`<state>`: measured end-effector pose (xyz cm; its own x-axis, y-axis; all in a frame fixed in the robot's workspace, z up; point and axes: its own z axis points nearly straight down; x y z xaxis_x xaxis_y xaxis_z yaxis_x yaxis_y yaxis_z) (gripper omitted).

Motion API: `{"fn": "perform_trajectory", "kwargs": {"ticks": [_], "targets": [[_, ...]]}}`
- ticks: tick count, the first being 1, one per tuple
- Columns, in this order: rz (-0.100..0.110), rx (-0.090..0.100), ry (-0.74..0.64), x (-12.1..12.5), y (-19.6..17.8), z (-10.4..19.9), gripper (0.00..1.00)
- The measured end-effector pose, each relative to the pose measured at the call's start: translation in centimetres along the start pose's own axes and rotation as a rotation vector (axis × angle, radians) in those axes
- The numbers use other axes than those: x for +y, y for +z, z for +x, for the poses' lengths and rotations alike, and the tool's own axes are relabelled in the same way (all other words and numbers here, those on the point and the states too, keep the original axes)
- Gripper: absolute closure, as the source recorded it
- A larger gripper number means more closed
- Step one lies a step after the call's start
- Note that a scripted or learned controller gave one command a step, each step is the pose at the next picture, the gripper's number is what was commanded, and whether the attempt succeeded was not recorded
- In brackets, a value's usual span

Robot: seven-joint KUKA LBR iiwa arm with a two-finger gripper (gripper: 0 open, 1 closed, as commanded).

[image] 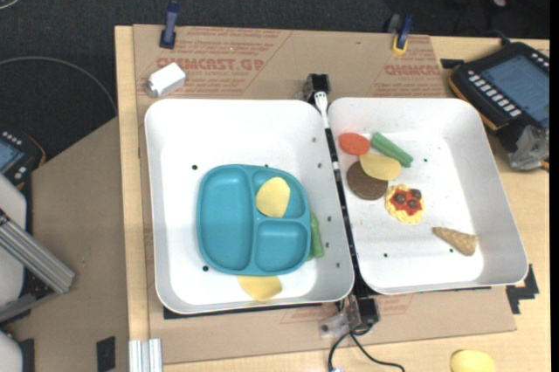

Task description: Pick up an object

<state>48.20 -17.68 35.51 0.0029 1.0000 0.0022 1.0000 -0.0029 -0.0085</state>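
Bench (218,65): two bins (175,187), one tray (231,226).

You see a handheld control pendant (509,87) at the desk's (253,65) far right edge. On the same desk, a small white block (166,79) lies near the far left corner, a blue clamp (169,23) grips the far edge left, another blue-and-yellow clamp (401,32) grips it right, and a yellow lump (472,360) sits at the near right corner.

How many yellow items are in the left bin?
2: a yellow piece sits in the teal divided tray's upper right compartment, and another yellow piece lies on the bin floor under the tray's near edge, partly hidden.
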Motion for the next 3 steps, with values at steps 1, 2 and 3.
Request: {"fn": "perform_trajectory", "kwargs": {"ticks": [1,2,3], "targets": [[-0.031,-0.006,-0.009,-0.4,-19.0,6.4,1.0],[0.005,0.0,0.0,-0.4,-5.5,4.8,1.0],[-0.026,-0.007,-0.003,-0.4,-18.8,4.0,1.0]]}}
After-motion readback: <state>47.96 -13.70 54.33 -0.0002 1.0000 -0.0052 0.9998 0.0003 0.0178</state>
